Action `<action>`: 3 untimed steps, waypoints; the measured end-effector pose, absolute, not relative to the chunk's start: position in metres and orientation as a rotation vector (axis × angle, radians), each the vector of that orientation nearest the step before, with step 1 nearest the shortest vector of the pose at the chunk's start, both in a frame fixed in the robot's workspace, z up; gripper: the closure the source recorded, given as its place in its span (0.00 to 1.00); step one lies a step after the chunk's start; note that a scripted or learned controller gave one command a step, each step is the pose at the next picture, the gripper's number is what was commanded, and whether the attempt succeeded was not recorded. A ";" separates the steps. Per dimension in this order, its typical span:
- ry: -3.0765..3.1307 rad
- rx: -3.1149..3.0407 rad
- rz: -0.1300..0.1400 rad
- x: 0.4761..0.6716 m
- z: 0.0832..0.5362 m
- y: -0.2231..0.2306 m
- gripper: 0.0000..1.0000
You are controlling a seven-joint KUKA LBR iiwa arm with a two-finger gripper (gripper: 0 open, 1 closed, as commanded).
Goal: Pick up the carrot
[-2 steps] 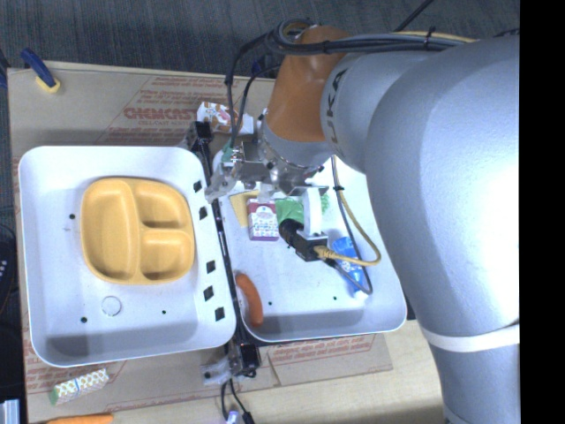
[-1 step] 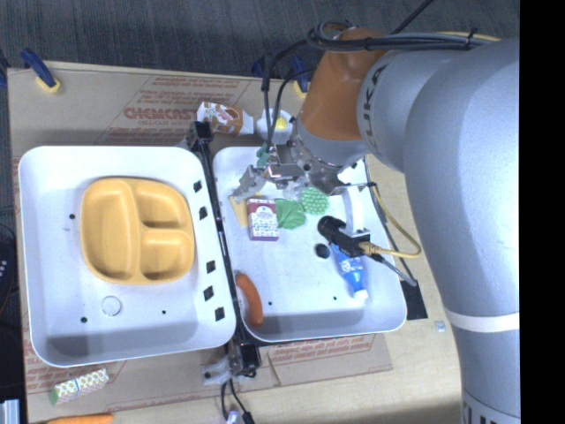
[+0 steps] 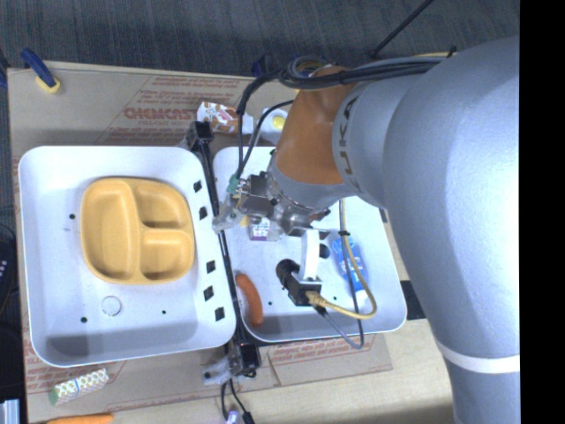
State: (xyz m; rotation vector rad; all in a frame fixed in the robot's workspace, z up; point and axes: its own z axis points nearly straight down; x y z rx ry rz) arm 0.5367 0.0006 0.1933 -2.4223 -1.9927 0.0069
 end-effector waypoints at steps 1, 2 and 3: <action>-2.007 -2.413 0.004 0.562 0.191 -0.015 0.00; -1.693 -2.639 0.010 0.509 0.191 0.054 0.00; -1.758 -2.600 0.005 0.601 0.274 0.050 0.00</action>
